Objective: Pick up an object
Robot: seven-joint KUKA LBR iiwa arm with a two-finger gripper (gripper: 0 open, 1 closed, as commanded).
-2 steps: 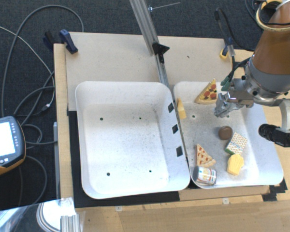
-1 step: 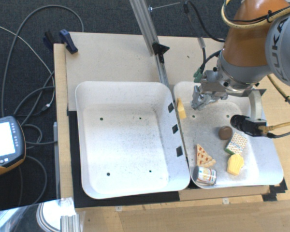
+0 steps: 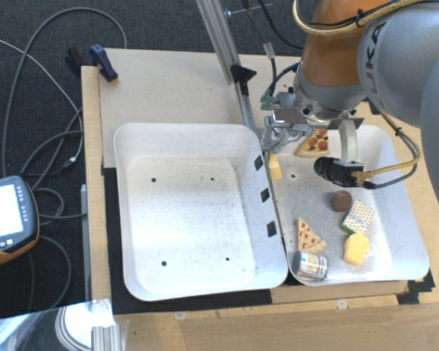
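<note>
Step in hand, as judged: approach, nothing lifted yet. Grey arm with orange band reaches in from right, wrist bent low over far end of right white shallow bin (image 3: 406,196). Gripper (image 3: 278,134) sits near bin's far-left corner; claw state: cannot tell.

Candidates in right bin:
- pizza-slice toy (image 3: 313,143) just beside gripper
- small yellow block (image 3: 275,168) by divider
- brown round lump (image 3: 341,200), mid-bin
- second pizza wedge (image 3: 309,235), yellow corn-like piece (image 3: 356,248), small tin can (image 3: 312,266) at near end

Next move likely calls for centring over one piece, then descent.
</note>
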